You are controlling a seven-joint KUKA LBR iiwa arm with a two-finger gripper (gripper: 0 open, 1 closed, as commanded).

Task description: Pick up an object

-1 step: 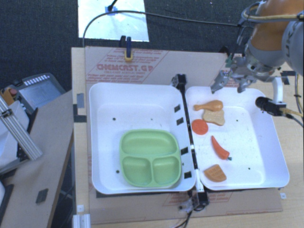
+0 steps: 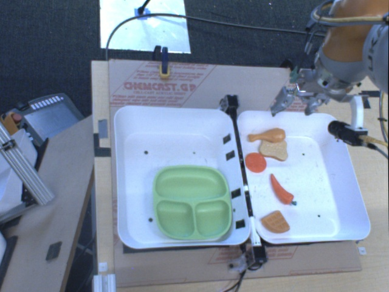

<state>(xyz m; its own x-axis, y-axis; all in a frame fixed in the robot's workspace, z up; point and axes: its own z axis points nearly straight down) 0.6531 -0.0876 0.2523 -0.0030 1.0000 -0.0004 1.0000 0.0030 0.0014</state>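
My pincer hangs over the far rim of the right bin, fingers spread apart, nothing between them. That looks like a staging pose: high enough to clear the bin wall, with every candidate below and ahead of me.

Candidates all sit in the right bin. Nearest, just below the pincer: drumstick, lying flat, touching or slightly overlapping the toast slice. Beyond those, nearer the divider: red disc, flat on the floor. Further toward the near edge: chili pepper, lying at a slant, well apart from the rest. Furthest: orange wedge, near the front corner.

My read: the pepper is the cleanest target, isolated and narrow enough to span. Drumstick plus toast risks a double contact. The disc is too flat to get fingers under.

Left bin, across the divider from me, holds a green divided tray. Not a sensible pick.

Surface: smooth white bin floor, a few dark specks, so things will likely slide if nudged. Bins rest on printed cardboard on the table. Dark carpet beyond, cable looping behind, silver sheet at the far side.
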